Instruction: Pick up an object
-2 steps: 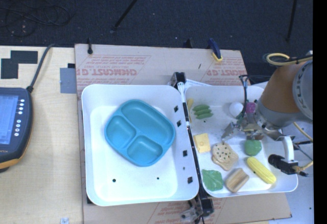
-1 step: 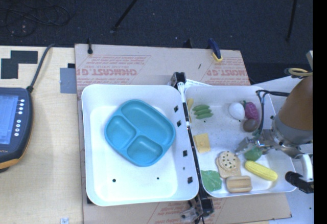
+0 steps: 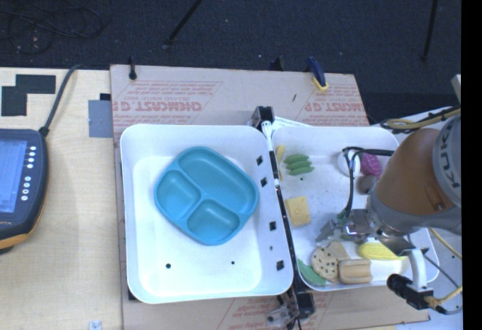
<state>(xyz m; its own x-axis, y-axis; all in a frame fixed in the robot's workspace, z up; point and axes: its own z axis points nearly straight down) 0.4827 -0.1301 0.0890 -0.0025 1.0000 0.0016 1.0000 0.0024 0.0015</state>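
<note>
From above, my arm (image 3: 422, 178) reaches into the right bin (image 3: 324, 144), my gripper (image 3: 348, 229) low over its near end; I cannot tell its state. Just beside it lie a cookie (image 3: 325, 262), a bread roll (image 3: 355, 271) and a corn cob (image 3: 379, 251). The left bin (image 3: 143, 276) holds a blue tray (image 3: 205, 195).

arm (image 3: 422, 178) covering right bin (image 3: 320, 140) corner, pink object (image 3: 371, 164) half hidden

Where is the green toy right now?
The green toy lies in the right bin, near its top left corner, close to the divider between the bins. The yellow block sits just below it.
</note>
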